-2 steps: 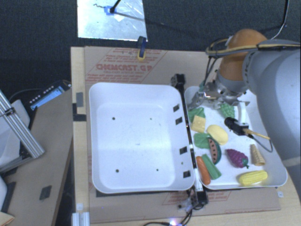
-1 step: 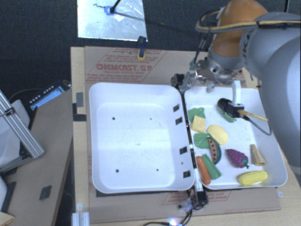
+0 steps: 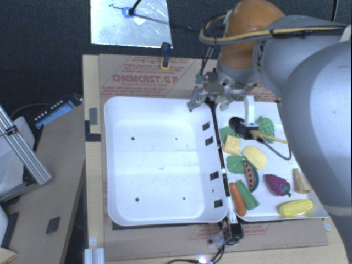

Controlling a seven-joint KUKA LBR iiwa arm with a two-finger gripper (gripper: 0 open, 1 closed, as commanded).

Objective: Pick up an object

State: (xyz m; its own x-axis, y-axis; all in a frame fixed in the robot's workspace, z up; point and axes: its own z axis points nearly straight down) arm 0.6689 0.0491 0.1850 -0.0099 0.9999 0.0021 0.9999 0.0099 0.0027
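**benchwatcher:** How far is the pick? The gripper hangs over the far end of the divider between the two bins, and I see nothing in it.

**toyfood_fan:** Not begun, I'd say. Everything lies in the right bin: purple grapes, corn cob, carrot, watermelon slice. The left bin is the other one. Whether it's released or clenched, can't tell. Descent, grasp and lift are all left.

A printed cardboard sheet covers the desk under the bins, a yellow-and-blue clamp grips its far edge, a silvery foil square lies beyond, and aluminium rails lean at the left edge.
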